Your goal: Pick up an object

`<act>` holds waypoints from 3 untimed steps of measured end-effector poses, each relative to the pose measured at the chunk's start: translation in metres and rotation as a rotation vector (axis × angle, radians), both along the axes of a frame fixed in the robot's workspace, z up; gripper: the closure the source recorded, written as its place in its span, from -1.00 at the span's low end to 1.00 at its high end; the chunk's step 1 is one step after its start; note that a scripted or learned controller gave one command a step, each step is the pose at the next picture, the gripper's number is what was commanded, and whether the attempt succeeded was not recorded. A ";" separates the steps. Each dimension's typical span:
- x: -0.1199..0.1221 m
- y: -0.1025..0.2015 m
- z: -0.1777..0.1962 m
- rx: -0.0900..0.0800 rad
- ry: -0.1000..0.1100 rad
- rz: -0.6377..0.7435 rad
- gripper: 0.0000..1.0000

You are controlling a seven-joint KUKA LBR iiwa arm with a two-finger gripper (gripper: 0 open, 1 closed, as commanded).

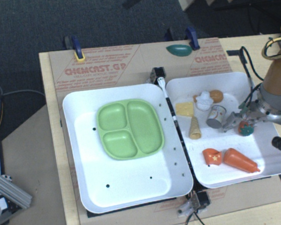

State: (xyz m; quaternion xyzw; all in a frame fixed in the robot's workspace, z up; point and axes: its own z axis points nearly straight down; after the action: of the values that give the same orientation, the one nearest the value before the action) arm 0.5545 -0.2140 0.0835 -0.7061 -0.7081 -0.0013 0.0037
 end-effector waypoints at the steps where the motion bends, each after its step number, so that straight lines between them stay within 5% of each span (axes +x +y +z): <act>1: 0.000 -0.002 0.012 -0.005 -0.004 -0.001 1.00; 3: -0.007 0.005 0.107 -0.010 -0.009 -0.002 1.00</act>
State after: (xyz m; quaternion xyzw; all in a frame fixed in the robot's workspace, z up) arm 0.5471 -0.2088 0.1908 -0.7068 -0.7075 -0.0010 -0.0029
